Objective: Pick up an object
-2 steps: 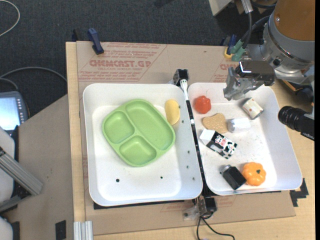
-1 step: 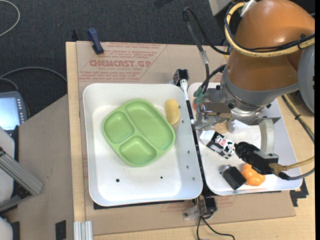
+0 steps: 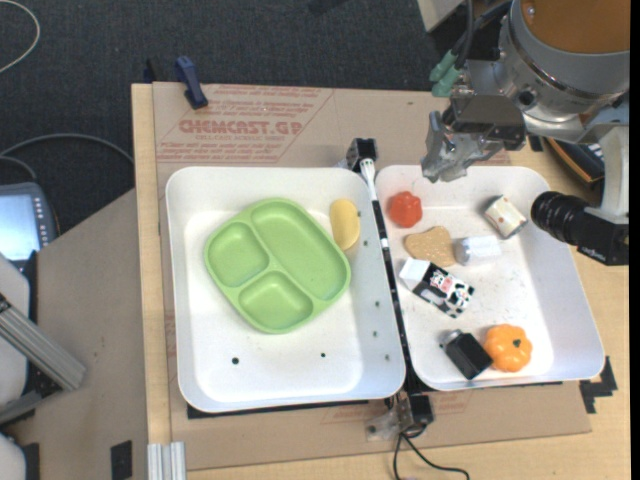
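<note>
1. The arm (image 3: 560, 28), grey with an orange band, reaches in from the 1 o'clock corner of the bench.
2. Its gripper (image 3: 447, 156) hangs over the far rim of the right bin (image 3: 560, 298); whether it is apart or together cannot be told, and nothing shows clamped in it.
3. A red tomato (image 3: 404, 208) lies at about 11 o'clock in the right bin, just below the gripper.
4. A tan cookie (image 3: 430, 244) lies near the bin's middle, with a small white bottle (image 3: 478, 249) just beside it toward 3 o'clock.
5. A white block (image 3: 504, 216) sits toward 1 o'clock.
6. A black-and-white carton (image 3: 440, 288) lies below the cookie.
7. An orange pumpkin (image 3: 509, 348) sits at 5 o'clock, with a black box (image 3: 464, 354) touching its left side.
8. The left bin (image 3: 200, 368) holds a green divided plate (image 3: 277, 265); a yellow lemon (image 3: 344, 223) rests at the plate's 2 o'clock edge.
</note>
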`<state>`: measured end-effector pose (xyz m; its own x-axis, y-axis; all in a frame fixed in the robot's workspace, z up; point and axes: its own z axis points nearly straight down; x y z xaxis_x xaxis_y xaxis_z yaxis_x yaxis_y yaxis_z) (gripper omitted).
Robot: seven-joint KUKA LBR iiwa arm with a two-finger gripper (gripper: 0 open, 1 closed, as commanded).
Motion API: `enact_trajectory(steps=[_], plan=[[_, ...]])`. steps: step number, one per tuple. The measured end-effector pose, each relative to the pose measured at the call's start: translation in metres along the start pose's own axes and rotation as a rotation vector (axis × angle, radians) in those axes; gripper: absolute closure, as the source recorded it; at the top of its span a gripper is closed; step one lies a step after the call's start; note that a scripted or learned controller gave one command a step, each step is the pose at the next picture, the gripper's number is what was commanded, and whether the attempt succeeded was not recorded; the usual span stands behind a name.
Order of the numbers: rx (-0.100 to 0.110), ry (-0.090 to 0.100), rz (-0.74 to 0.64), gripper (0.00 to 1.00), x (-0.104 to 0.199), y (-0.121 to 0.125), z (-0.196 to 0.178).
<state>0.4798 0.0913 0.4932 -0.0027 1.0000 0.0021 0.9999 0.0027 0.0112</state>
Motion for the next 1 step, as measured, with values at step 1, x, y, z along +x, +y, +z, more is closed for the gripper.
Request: enact_trajectory(steps=[1], plan=[[0.02,-0.004,0.005,1.0,-0.0063,-0.0024,0.1078]])
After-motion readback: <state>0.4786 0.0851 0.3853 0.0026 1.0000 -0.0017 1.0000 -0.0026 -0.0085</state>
